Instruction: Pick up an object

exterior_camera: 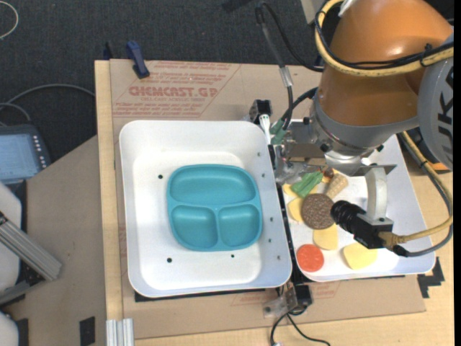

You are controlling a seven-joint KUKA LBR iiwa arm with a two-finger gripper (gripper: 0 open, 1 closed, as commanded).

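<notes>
The arm's orange wrist hangs low over the right bin (416, 193), and the gripper (299, 166) is down among the play-food pieces near the bin's left wall. Under it lie a green piece (307, 184), a tan ridged piece (336, 185) and a brown round cookie-like piece (316, 210). Further front are yellow pieces (325, 237), another yellow one (358, 255) and a red-orange disc (311, 257). Nothing is seen held.
The left bin (140, 193) holds a teal divided plate (214, 206) at its middle. Both bins rest on a cardboard sheet (173, 85) with a blue clip (136, 58) at its far edge. Cables run behind the arm.
</notes>
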